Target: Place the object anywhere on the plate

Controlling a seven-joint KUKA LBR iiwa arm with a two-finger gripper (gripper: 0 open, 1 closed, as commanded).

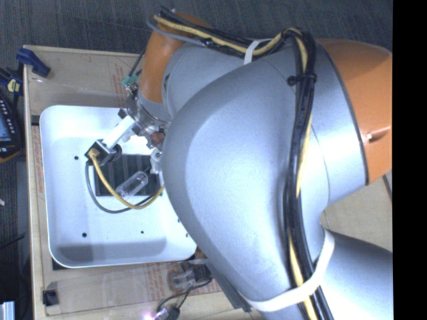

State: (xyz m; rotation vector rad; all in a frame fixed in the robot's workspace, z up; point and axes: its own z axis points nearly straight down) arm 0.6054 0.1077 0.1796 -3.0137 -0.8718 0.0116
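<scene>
Arm [267,165] is closest to the camera and takes up the right and centre of the view: big grey link, orange band at upper right, black and yellow cables tied along it. It reaches left over the white bin [67,239].

End effector [145,133] sits low over the bin's right-centre, just off the orange wrist section. Can't tell whether it is clenched or released; the arm's bulk and the wrist hardware hide the working end. Nothing can be confirmed as grasped.

Just below-left of it, on the bin floor, lies a dark ribbed rectangle [113,175]. A clear piece [133,183] lies tilted across its right part, touching it. That clear piece is my best read of the task's object, but it's not certain; what it is can't be made out.

The bin floor has a few small dark holes. The bin stands on the pale bench [80,72]. Small connector with wires [183,275] lies on the bench just past the bin's lower edge. Blue clamp [31,60] is at the bench's far-left corner. Grey carpet [80,12] lies beyond.
</scene>
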